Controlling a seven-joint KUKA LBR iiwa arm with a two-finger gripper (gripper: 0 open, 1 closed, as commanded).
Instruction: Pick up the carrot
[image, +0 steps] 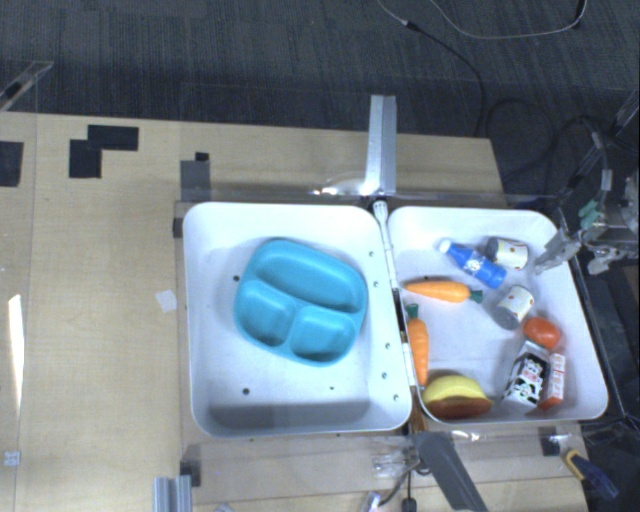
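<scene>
Two orange carrots lie in the right bin (585, 330). One carrot (437, 291) lies crosswise near the bin's left wall, its green end pointing right. The other carrot (419, 347) lies lengthwise just below it, along the divider. My gripper (577, 256) hangs over the bin's upper right rim, well to the right of both carrots. It is open, with nothing between its fingers.
The right bin also holds a blue bottle (472, 263), a small can (507, 252), a grey cup (514, 303), an orange-red fruit (541, 331), a cow-print carton (526, 378) and a yellow-red fruit (456, 395). A blue divided plate (300, 300) lies in the left bin (205, 330).
</scene>
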